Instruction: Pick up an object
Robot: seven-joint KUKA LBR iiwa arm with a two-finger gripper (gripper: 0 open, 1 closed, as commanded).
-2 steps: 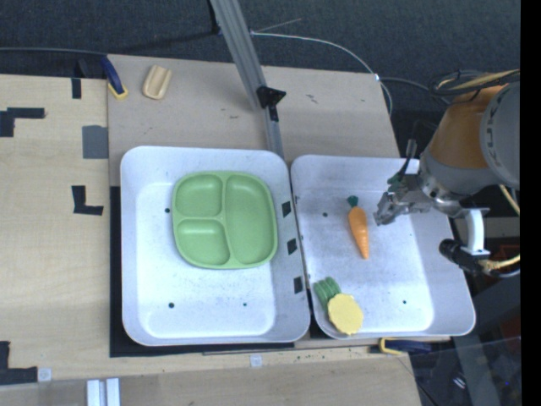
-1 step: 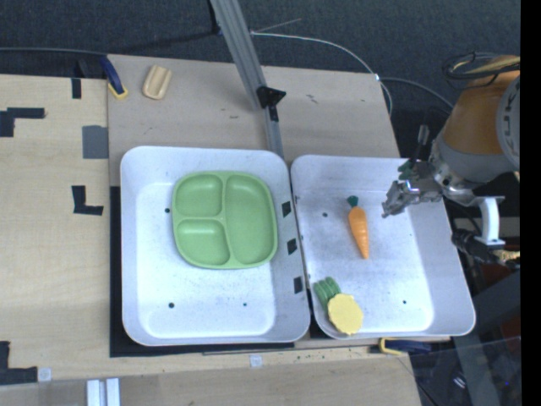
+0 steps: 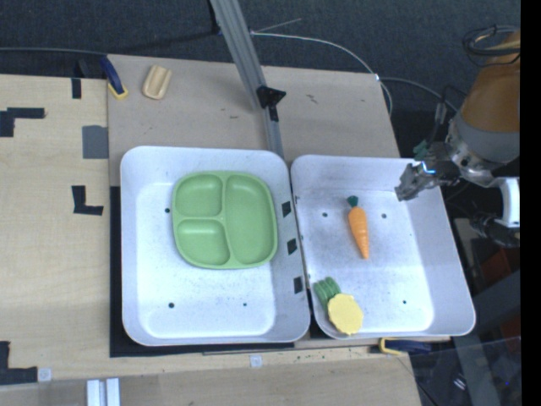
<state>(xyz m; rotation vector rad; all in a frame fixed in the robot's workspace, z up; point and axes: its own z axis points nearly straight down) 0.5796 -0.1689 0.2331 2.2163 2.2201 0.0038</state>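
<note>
Orange carrot (image 3: 358, 229) lies loose in the right bin (image 3: 439, 252); tool (image 3: 411, 181) hovers at the bin's far edge, grip state unclear

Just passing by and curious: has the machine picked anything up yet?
Nothing is lifted yet. The carrot and the corn lie in the right bin. The gripper hangs over that bin's far right edge, apart from both. The whole pick is left.
</note>
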